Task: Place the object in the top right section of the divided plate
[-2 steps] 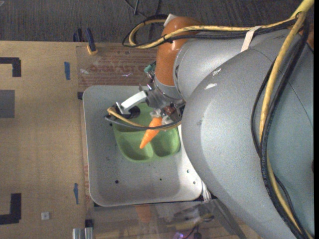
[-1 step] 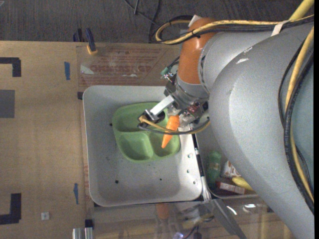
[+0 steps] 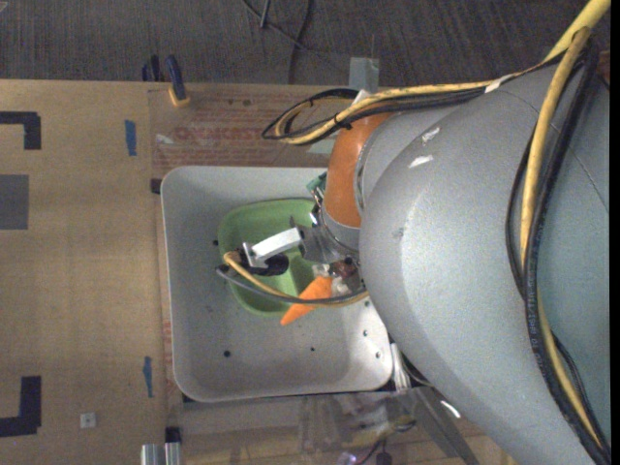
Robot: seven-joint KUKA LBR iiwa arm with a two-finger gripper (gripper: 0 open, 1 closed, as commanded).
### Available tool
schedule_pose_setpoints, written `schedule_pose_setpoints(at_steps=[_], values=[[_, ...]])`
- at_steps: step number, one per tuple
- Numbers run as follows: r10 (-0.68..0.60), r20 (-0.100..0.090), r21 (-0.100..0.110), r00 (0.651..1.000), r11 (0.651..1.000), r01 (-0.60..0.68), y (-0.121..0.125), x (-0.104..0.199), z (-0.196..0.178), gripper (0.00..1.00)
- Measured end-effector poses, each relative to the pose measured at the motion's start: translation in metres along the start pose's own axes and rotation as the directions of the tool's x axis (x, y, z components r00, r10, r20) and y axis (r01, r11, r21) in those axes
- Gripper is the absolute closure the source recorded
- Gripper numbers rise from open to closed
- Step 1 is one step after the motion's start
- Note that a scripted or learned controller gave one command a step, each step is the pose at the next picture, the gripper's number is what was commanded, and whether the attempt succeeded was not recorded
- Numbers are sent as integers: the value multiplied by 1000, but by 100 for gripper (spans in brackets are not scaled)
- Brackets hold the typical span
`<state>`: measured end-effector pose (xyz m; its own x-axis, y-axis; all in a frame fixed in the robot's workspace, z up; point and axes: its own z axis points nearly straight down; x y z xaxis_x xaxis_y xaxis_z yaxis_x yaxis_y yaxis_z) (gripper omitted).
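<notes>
One plate, white bin, bench, dark floor

This has the look of a robotics lab: a bulky grey robot arm strung with yellow cables leans over a shallow white plastic bin on a pale brown board bench. Black tape corner marks and short blue tape strips dot the bench (stuck straight onto the board), and a loose black cable trails across the dark carpet floor beyond.

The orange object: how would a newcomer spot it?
Find the white bin, then the green plate inside it. The orange object shows at the plate's lower right edge, beside the grey arm. It alone there is small, pointed and orange.
</notes>
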<state>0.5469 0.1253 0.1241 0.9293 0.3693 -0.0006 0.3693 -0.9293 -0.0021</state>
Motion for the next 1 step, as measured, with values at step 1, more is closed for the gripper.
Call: schedule_pose_setpoints(at_steps=[1], values=[[-133, 3, 0, 991, 991, 133, 7, -13, -42, 100]])
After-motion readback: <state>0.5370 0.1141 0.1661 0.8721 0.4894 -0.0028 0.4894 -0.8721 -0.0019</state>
